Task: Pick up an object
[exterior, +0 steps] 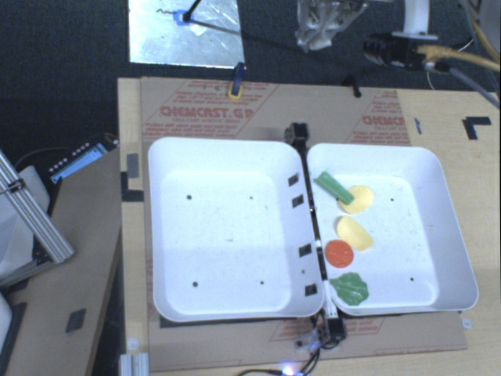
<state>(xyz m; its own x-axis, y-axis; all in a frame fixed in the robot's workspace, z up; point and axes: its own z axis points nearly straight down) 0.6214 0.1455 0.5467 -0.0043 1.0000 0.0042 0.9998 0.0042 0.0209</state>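
Green leafy piece (350,288) sits nearest, at the right bin's (446,210) front edge.

Up at the back, the gripper (319,31) hangs above the worktop (258,108), well apart from the bins; how it is set I cannot tell. Candidates cluster by the divider: green stick (333,187) touching a yellow piece (358,200), another yellow piece (355,233) beside a red disc (339,254). Best aim, I'd say, is the stick, mindful of the wall. Left bin (219,225) lies alongside.
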